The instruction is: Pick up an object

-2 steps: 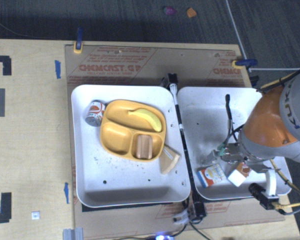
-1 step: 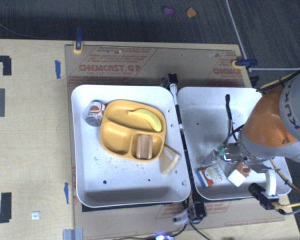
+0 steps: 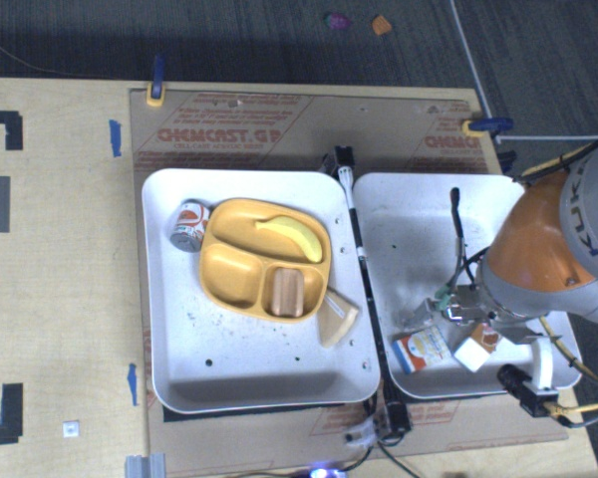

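Item: small carton (image 3: 422, 351), red, white and blue, flat in right bin (image 3: 399, 217) just left of gripper (image 3: 456, 312); whether it grips cannot be told. Far left of gripper, in left bin (image 3: 169, 347): crushed can (image 3: 188, 225), yellow divided tray (image 3: 241, 267) holding banana (image 3: 297, 235), tan wedge (image 3: 337, 319).

Arm (image 3: 568, 237): grey casing with black lettering at the frame edge, broad orange band above the wrist. Black cables run along the wrist to a metallic gripper (image 3: 456, 312) mount.
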`<state>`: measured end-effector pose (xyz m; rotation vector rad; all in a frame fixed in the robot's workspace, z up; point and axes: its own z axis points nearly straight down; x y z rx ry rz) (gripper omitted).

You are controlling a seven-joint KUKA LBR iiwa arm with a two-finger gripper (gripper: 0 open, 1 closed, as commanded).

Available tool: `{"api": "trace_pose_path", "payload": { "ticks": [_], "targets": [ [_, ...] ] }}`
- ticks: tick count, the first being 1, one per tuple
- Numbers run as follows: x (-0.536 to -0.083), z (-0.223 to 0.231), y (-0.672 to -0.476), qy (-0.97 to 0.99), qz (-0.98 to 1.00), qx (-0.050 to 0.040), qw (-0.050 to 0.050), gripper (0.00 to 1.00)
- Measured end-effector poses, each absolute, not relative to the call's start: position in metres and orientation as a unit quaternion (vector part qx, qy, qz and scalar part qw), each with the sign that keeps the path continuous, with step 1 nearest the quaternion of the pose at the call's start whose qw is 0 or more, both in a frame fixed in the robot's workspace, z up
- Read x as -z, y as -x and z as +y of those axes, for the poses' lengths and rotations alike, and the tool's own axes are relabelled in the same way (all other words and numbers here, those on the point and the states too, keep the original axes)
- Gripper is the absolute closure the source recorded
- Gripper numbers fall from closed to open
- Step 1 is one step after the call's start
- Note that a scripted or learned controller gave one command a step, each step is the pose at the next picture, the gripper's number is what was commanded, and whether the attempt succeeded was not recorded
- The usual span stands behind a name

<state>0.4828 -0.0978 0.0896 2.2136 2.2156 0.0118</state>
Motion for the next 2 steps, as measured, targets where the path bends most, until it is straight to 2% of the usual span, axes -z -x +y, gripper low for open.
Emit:
{"api": "trace_pose_path", "payload": {
  "ticks": [2],
  "targets": [
    [-0.0892, -0.095, -0.4826, -0.708, 0.706, -0.0022, 0.007, 0.0]
  ]
}}
